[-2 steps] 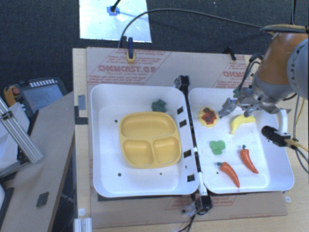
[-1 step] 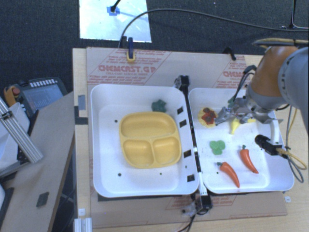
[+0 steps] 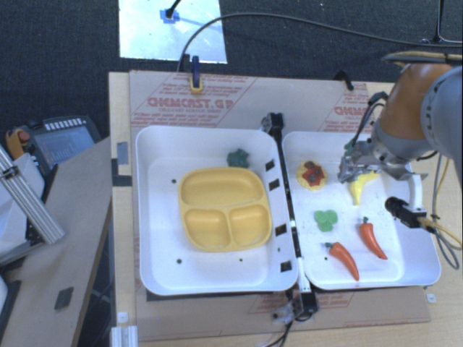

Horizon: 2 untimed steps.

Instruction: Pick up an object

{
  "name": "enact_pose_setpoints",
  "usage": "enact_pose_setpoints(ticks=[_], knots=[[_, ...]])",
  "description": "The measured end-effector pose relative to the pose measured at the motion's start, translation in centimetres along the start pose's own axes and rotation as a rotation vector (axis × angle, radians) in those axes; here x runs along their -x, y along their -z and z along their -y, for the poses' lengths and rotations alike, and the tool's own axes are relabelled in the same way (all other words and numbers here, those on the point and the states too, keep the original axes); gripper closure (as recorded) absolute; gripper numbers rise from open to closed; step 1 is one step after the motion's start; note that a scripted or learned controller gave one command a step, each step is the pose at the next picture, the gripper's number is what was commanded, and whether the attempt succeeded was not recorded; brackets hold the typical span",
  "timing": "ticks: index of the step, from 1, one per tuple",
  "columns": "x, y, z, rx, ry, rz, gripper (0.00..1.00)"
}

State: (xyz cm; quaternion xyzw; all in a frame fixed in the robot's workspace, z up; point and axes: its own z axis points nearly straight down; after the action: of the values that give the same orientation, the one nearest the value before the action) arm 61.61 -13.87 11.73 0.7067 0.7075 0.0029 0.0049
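Note:
My gripper [image 3: 350,170] hangs over the upper part of the right bin [image 3: 419,266], right at the top end of a yellow banana toy [image 3: 360,187]. Left of it lies a small round yellow and red toy [image 3: 312,175]. Nearer the front are a green broccoli piece [image 3: 325,220] and two orange carrots [image 3: 372,239] [image 3: 345,259]. The banana rests on the bin floor, and nothing is seen lifted.
The left bin [image 3: 155,194] holds a yellow divided plate [image 3: 223,208] and a small dark green toy [image 3: 237,157] behind it. A black ridge [image 3: 282,194] separates the bins. The arm's grey and orange wrist [image 3: 419,114] covers the right bin's far right corner.

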Motion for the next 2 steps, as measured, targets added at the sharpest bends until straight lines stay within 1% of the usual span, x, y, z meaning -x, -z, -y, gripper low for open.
enact_pose_setpoints(ticks=[1, 2], knots=[[-0.6, 6.1, -0.2, -0.007, 0.003, -0.002, 1.00], [0.1, 10.8, -0.7, -0.007, 0.003, -0.001, 1.00]])
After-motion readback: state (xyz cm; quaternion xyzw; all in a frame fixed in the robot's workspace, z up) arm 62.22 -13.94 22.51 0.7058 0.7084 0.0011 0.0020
